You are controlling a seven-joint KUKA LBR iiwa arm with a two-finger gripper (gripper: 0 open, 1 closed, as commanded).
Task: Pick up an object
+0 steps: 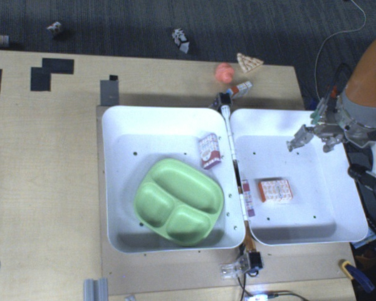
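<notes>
The pincer [308,138] hung open and empty at the right bin's [338,227] upper right; the small box [275,190] lay apart, lower left.

Arm reaches in from the right, gripper low and to the left.

The grey arm [363,115], its orange band [370,74] bulking large at the frame's right edge, extends its gripper [306,138] leftward and slightly downward. One finger [297,142] juts out toward the left, a second [329,144] sits behind it, the two spread apart with nothing between them.
</notes>
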